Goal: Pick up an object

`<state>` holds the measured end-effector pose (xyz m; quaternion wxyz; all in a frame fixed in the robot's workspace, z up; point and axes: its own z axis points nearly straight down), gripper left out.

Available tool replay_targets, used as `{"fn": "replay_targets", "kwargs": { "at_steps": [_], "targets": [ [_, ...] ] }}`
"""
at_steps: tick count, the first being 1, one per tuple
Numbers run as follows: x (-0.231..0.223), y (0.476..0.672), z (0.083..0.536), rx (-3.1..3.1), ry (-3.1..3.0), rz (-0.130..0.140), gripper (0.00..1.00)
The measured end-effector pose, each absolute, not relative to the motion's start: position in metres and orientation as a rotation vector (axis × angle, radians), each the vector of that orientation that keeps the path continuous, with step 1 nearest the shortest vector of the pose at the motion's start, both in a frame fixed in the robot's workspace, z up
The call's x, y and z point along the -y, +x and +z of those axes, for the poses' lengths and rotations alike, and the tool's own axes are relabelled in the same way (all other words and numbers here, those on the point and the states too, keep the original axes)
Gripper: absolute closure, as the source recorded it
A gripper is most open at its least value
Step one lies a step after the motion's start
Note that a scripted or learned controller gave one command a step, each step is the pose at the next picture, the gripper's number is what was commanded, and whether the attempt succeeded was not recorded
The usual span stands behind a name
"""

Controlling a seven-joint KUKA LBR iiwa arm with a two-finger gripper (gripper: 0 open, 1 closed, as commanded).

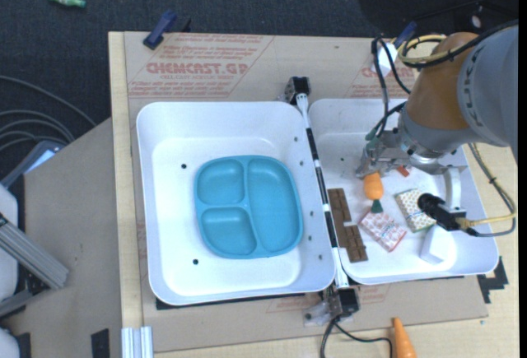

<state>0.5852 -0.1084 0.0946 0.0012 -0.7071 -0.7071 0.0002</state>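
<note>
As you read the desk (pixel 206 68) from the left, the left bin (pixel 156 183) carries a blue tray (pixel 247 206) and nothing small enough to pick. Past the divider, the right bin (pixel 346 122) holds the candidates. Two brown bars (pixel 338 204) lie end to end along its 9 o'clock wall, their long axis running 12 to 6. Next comes the orange piece (pixel 373 184), short and stubby, with a small green bit at its 6 o'clock. The hand (pixel 385 160) hangs low in the bin, and the orange piece sits just beside it at about 7 o'clock, closer than anything else. That is the relation your next move turns on: a slight shift toward 7 and a drop would likely centre it. You cannot tell from this slant whether the hand is spread or pressed together, and nothing visibly sits in its grip. Further right, a packet (pixel 384 231) lies at the hand's 6 o'clock, a second packet (pixel 408 206) at 5, and a white block (pixel 431 246) beyond, well apart.
</note>
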Motion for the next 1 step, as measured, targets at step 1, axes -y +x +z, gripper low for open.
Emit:
{"fn": "replay_targets", "kwargs": {
  "at_steps": [1],
  "targets": [
    [0.0472, 0.5786, 0.2099, 2.223, -2.220, -0.002, 1.00]
  ]
}}
